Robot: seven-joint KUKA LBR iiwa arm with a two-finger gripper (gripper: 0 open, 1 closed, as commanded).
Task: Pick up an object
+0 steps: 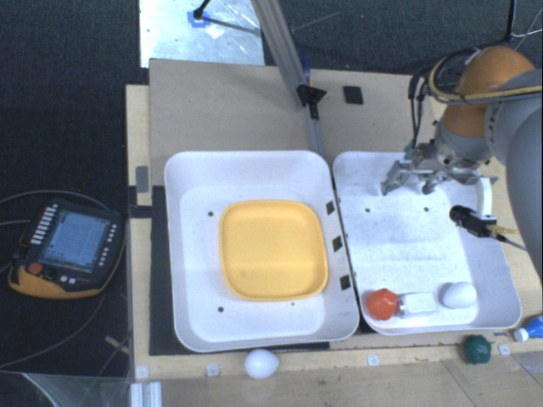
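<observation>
Hand [413,176], fingers spread wide and holding nothing, hangs over the right bin's [407,236] far end; candidate objects, red ball [382,303] and white egg [459,295], rest along its near wall.

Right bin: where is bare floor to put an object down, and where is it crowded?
The right bin has bare floor across its middle, between the gripper above and the objects below. Its near edge is crowded: the red ball, white block and white egg lie in a row.
</observation>
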